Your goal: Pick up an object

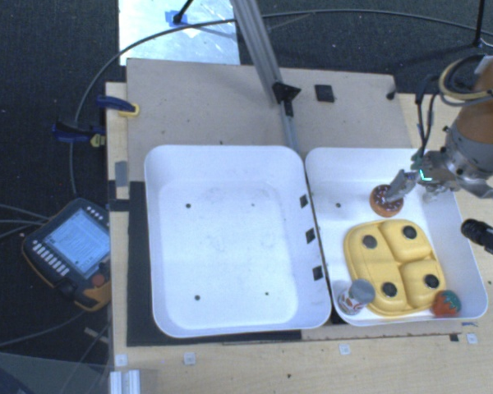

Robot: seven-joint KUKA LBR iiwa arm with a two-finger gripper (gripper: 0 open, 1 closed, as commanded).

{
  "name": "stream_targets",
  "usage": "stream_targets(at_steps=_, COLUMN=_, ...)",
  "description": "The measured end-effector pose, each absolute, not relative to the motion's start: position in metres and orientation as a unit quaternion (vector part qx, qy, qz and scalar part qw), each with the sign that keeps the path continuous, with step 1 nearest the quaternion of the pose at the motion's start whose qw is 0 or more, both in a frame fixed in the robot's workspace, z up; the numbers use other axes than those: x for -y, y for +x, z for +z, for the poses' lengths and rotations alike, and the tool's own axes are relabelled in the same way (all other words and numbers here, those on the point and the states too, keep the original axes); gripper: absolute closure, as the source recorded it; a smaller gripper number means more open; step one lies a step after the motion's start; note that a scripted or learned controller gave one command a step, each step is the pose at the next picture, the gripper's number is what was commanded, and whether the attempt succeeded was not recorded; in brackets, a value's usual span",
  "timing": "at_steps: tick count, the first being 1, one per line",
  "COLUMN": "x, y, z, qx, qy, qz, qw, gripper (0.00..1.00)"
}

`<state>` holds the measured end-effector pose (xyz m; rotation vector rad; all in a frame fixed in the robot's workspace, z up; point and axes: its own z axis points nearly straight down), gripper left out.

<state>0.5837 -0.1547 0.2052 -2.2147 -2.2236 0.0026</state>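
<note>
The right bin (337, 171) holds several objects. A brown round doughnut-like piece (385, 202) lies near its far middle. A yellow four-part tray toy (394, 265) fills the near half. A small grey and white cup (356, 295) rests at the yellow toy's near left corner, and a red strawberry (446, 303) at its near right corner. My gripper (403, 184) reaches in from the right and hangs just right of and over the doughnut's far edge. I see nothing held in it.
The left bin (160, 171) sits beside the right one, with black clips along the shared wall. A slanted metal pole (259, 39) stands behind the bins. A teach pendant (70, 249) lies off the bench to the left.
</note>
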Motion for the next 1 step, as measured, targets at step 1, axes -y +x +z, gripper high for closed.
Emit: stream_targets(at_steps=1, x=0.1547, y=0.585, z=0.2075, qx=0.709, qy=-0.705, qz=-0.0007, qw=-0.001, gripper=0.0)
